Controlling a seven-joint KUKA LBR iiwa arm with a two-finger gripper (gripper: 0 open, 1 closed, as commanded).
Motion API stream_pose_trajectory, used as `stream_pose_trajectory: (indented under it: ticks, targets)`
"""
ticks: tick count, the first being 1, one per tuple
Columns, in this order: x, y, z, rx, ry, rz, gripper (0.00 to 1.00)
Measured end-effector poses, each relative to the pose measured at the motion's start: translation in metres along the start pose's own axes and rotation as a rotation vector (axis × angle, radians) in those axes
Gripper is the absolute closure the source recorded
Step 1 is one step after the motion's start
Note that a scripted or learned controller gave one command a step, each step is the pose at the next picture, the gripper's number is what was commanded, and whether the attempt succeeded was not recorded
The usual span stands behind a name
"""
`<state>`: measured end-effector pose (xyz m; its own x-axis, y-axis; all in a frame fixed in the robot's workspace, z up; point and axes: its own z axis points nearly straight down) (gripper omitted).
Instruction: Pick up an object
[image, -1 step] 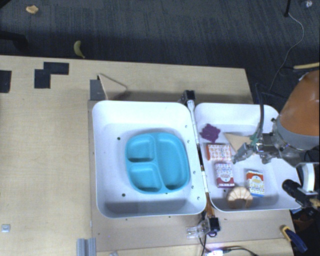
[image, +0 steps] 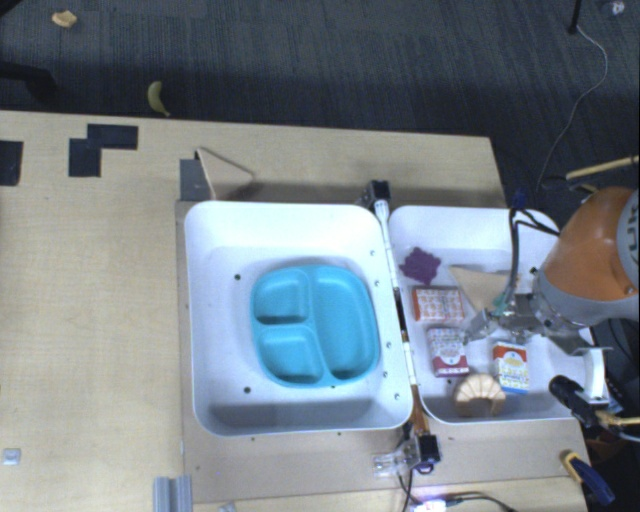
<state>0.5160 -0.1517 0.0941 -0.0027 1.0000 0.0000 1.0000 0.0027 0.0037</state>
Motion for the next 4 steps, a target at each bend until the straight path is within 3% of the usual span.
stream_pose_trajectory:
  ticks: [1, 2, 3, 4]
  targets:
    - [0.0, 0.001, -0.011, -0.004, 0.0, -0.001, 1.0]
    - [0.0, 0.001, -0.011, -0.003, 0.0, -0.001, 0.0]
    - [0.001, 0.003, -0.021, -0.007, 0.0, -0.002, 1.0]
    - [0.001, 0.003, -0.021, -0.007, 0.0, -0.003, 0.0]
